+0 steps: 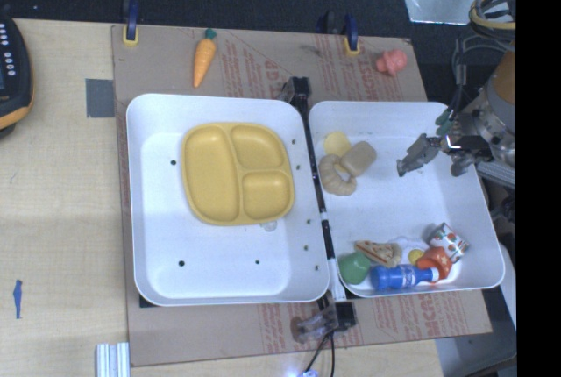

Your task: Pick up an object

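Over the right bin (456, 217), the pincer (436, 152) reaches in from the right edge, its fingers spread apart with nothing between them. Below it, along the bin's near wall, sit a blue bottle (396, 279), a green ball (354, 266) and a pizza-slice toy (377, 252). Pale toy foods (344, 163) cluster by the divider. A yellow divided plate (237, 173) lies in the left bin (158, 270); a toy carrot (203, 59) rests on the table (61, 217).

Small toys are lying in the right bin (456, 200): a yellow piece (337, 142) and beige pieces (346, 167) at centre frame, a blue bottle (399, 279) and a green piece (354, 266) at lower right.
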Motion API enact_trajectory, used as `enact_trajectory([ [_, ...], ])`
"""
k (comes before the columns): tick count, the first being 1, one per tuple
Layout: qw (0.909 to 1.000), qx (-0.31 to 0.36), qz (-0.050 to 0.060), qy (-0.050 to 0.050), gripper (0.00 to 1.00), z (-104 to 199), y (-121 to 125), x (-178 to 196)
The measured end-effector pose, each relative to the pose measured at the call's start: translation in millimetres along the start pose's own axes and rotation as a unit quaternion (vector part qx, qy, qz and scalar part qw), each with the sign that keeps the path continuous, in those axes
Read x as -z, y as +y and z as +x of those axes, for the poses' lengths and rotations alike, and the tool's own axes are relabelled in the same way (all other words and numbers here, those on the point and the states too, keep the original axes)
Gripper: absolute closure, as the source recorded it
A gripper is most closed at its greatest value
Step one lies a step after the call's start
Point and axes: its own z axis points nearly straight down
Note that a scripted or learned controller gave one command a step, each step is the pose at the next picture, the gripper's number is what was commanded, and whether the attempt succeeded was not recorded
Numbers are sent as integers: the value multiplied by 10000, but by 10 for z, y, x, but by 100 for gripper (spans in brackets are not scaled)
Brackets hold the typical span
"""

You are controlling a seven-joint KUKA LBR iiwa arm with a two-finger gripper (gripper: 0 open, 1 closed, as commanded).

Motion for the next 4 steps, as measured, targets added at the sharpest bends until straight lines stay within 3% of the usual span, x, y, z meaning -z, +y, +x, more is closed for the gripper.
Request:
enact_trajectory([
  [1, 10000, 30, -2, -5, 0, 335, 826, -1000],
  [2, 10000, -8, 33, -5, 0, 86, 947, -2008],
  [3, 9999, 20, 128, -13, 0, 129, 1375, -1948],
  [4, 10000, -17, -3, -6, 0, -192, 1406, -1942],
])
